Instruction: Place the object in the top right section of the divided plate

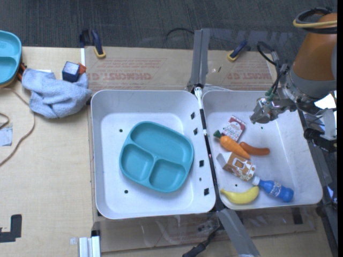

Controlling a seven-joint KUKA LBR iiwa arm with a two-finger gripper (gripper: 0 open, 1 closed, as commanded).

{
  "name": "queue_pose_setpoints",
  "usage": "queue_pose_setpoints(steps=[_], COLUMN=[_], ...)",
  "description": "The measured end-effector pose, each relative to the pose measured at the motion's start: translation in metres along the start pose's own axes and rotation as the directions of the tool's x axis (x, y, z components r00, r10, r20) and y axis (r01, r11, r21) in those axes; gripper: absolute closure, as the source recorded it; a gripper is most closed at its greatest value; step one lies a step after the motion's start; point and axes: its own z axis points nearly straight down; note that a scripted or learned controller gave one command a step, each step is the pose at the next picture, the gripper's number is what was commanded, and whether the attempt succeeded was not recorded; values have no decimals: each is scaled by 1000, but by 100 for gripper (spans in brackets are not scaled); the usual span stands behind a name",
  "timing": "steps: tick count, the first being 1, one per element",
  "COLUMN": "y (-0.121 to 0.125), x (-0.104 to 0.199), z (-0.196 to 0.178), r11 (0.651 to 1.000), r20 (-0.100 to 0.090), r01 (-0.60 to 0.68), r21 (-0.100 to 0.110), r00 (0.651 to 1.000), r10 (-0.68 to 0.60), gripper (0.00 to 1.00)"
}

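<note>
A teal divided plate [155, 157] lies in the left bin [107, 143], with nothing in its three sections. The right bin [300, 159] holds a carrot [234, 146], a sausage [255, 150], a red and white packet [233, 127], a brown snack packet [239, 166], a banana [239, 195] and a small bottle with a blue label [274, 189]. My gripper [262, 113] hangs over the right bin's upper part, to the right of the red and white packet. Nothing shows between its fingers.
A grey cloth [53, 95] and a small blue cube [70, 71] lie on the bench left of the bins. A second teal dish [8, 55] sits at the far left edge. Clamps [95, 44] hold the cardboard at the back.
</note>
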Motion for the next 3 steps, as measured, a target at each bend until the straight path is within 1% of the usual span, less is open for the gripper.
queue_pose_setpoints(steps=[1, 2, 3], y=[-13, 16, -10], x=[58, 131, 192], z=[-32, -13, 8], r11=[958, 812, 790], r20=[0, -1, -2], r01=[288, 583, 614], r21=[0, 0, 2], r00=[958, 812, 790], r10=[-288, -583, -614], gripper=[100, 100, 100])
